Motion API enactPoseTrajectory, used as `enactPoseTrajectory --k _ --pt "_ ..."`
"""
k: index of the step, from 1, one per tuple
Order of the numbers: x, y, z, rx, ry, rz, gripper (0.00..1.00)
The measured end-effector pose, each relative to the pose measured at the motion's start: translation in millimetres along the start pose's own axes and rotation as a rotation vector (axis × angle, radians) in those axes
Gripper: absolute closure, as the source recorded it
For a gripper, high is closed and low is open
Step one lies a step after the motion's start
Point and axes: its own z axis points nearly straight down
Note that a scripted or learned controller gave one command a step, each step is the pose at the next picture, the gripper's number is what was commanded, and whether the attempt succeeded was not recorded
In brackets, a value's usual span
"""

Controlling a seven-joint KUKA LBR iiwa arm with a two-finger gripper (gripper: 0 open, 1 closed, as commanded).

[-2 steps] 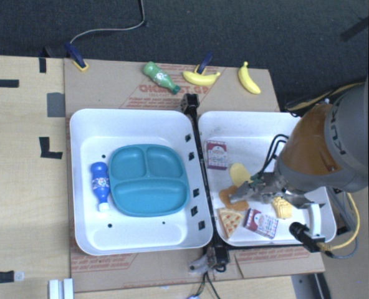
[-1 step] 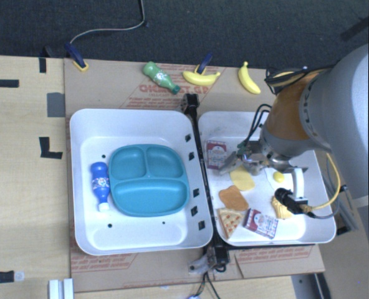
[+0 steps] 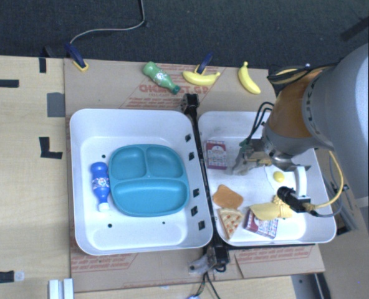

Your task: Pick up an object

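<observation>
Leftmost, red card box [image 3: 215,154] lies flat in right bin [image 3: 318,232], long axis running toward and away from the camera, just left of gripper [image 3: 242,164]. Finger spread indeterminate; nothing visibly pinched. Toast [image 3: 227,197] and pizza slice [image 3: 230,222] lie nearer the camera; yellow piece [image 3: 278,177] lies right.

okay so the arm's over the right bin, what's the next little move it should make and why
Probably a short shift toward the small red-and-white box, then straight down. The gripper hangs in the right bin beside that box with nothing visible between its fingers, and the box is the nearest object, lying apart from the toast slice.
</observation>
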Motion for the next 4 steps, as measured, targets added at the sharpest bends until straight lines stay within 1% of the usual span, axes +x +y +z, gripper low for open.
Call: enactPoseTrajectory --k 1,2,3,4 --pt "0.0 0.0 0.1 0.0 0.0 0.0 0.0" --pt "30.5 92.5 -89.0 0.003 0.002 -0.002 0.0" --pt "46.6 44.0 -87.7 0.008 0.002 0.0 0.0" --pt "13.4 67.6 6.8 -0.004 0.001 -0.001 0.0"
